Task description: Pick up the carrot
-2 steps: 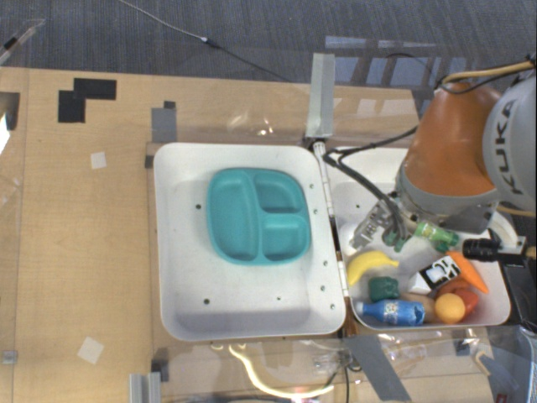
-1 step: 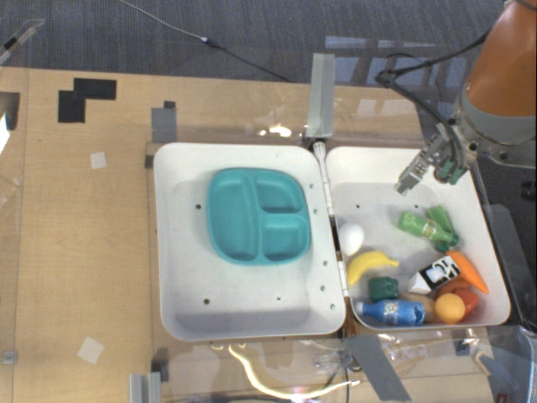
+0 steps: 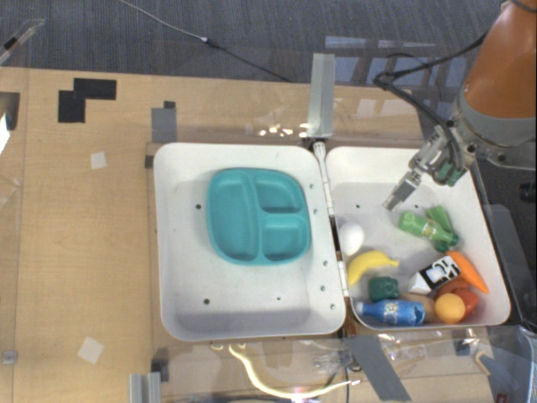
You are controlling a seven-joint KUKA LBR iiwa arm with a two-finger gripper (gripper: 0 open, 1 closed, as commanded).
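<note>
My tool (image 3: 401,194) hangs at twelve o'clock of the right bin (image 3: 369,164), holding nothing, jaw opening unclear, since the carrot (image 3: 468,272) lies at four.

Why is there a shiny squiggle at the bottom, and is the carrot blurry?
In the camera view, the bright squiggle is glare on the clear sheet by the bench edge; the carrot looks fairly sharp; the gripper casts only a soft shadow in the right bin.
</note>
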